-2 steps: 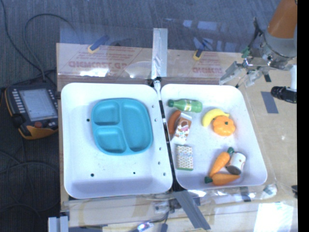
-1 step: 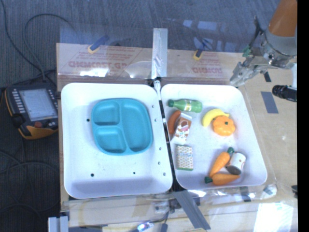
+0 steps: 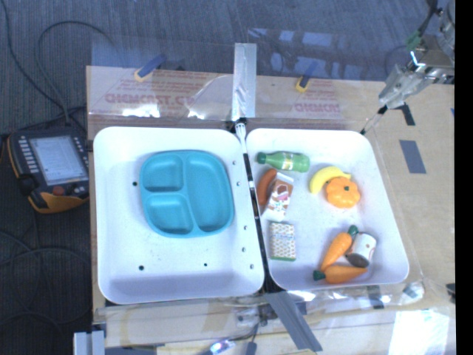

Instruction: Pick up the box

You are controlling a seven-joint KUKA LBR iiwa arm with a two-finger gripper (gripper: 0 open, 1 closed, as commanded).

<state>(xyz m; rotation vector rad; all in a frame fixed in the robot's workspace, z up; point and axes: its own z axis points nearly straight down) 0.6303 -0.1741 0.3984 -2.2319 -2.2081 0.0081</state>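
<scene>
The small patterned cardboard box (image 3: pixel 282 240) lies flat near the left wall of the right-hand white bin (image 3: pixel 384 198), below a milk carton (image 3: pixel 279 198). The gripper (image 3: pixel 403 87) hovers well apart, beyond the bin's far corner; its jaws are too blurred to judge. The approach seems not yet begun: the arm must travel over and descend.

Arm (image 3: pixel 425 58): upper right corner, mostly cut off by the frame edge; gripper detail too small to read. Small box (image 3: pixel 278 197): printed face blurred, illegible. Can (image 3: pixel 361 249): partly overlapped by carrot (image 3: pixel 337 248). Pendant (image 3: pixel 46 170): screen unreadable.
</scene>
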